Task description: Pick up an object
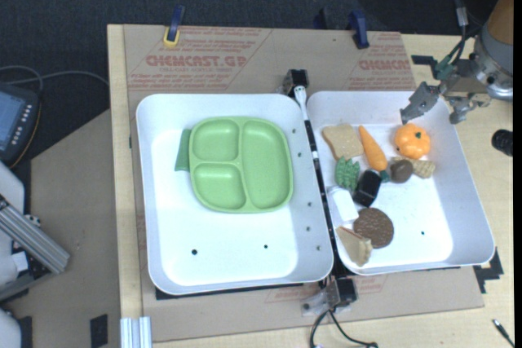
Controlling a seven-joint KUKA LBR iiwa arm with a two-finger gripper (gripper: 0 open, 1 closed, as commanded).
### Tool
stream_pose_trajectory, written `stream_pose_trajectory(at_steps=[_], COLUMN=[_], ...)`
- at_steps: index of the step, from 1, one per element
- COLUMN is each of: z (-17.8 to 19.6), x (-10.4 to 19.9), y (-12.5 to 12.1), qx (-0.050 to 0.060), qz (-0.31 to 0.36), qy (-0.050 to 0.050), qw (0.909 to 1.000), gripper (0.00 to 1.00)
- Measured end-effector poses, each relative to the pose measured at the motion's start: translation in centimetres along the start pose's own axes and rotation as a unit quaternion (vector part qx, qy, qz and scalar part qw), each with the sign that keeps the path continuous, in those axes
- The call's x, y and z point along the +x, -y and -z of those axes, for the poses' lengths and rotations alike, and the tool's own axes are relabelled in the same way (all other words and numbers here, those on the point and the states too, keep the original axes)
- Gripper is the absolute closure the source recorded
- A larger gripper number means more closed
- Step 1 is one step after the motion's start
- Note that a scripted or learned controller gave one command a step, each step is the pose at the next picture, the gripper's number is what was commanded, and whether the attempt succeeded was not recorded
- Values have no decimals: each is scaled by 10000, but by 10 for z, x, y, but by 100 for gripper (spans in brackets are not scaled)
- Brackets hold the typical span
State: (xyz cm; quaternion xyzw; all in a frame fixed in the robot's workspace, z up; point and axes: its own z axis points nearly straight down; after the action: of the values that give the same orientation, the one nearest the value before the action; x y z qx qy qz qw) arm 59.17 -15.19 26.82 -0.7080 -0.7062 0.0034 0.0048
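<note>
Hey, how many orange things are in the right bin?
2: a carrot lying near the bin's middle, and a small pumpkin just right of it, below the gripper. Others could be hidden in the pile.

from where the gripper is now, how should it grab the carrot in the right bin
Grip the carrot across its thick middle, coming straight down from above. It lies flat and slanted, narrow enough to pinch across. The bread slice sits close on one side and the black object at its lower tip, so turn the gripper crosswise to it.
</note>
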Motion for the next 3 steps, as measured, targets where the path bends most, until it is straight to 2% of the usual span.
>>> stream_pose_trajectory(at_steps=[1, 3], z=[7, -97], x=[0, -10], y=[-2, 8], qx=[-59, -28], qz=[12, 9], qy=[11, 3], qw=[10000, 10000], gripper=[0, 0])
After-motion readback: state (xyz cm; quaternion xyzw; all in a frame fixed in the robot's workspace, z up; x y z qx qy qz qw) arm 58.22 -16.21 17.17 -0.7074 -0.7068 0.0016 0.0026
